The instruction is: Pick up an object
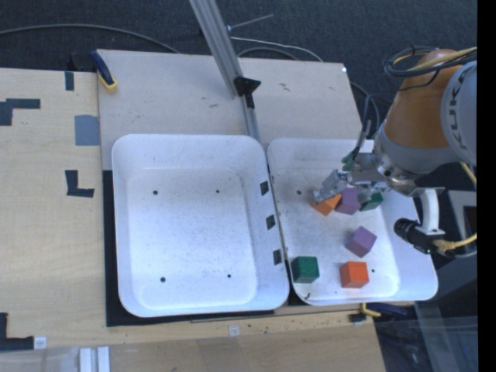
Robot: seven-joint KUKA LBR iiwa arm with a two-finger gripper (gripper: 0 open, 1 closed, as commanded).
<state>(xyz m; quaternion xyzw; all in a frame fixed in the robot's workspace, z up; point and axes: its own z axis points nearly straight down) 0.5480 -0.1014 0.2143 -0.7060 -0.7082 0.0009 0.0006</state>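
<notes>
My gripper (341,191) is low over the right bin (291,161), reaching in from the right. Directly under its fingers lie an orange block (326,204) and a purple block (349,201), with a small green piece (373,201) to their right. The fingers sit among these blocks and I cannot make out whether any block is between them. Further toward the front lie another purple block (360,241), an orange cube (354,274) and a green cube (305,269).
The left bin (186,149) stands beside the right one. A slanted metal pole (221,41) rises behind the bins. The arm's orange and grey body (422,122) hangs over the right bin's right edge. Cables run at the right.
</notes>
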